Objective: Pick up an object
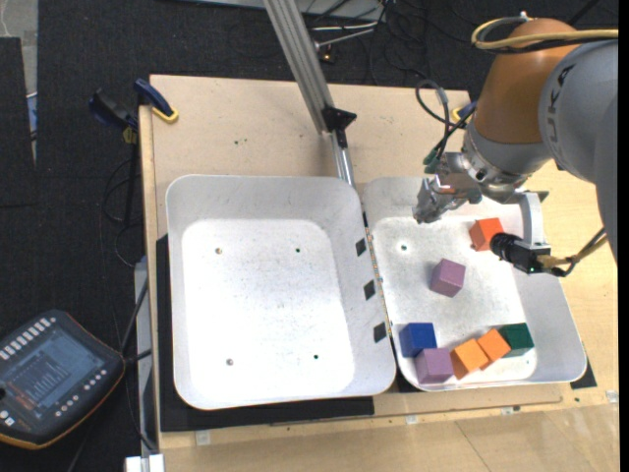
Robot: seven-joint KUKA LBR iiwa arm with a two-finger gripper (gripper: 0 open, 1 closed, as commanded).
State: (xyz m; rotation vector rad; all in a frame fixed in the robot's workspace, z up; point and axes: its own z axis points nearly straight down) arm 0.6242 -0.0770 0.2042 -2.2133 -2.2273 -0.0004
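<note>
A row of blocks (462, 350) lies along the right bin's (550, 303) near rim; the lone purple cube (447, 276), mid-bin with space around it, looks the easiest pick. Descend squarely over it. The gripper (429, 207) hovers farther back, perhaps closed – cannot tell

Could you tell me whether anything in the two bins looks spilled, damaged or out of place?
Nothing stands out. The blocks, including the purple cube and the orange block, lie loose inside the right bin, none spilled; the hand hovers over that bin's far end.
</note>
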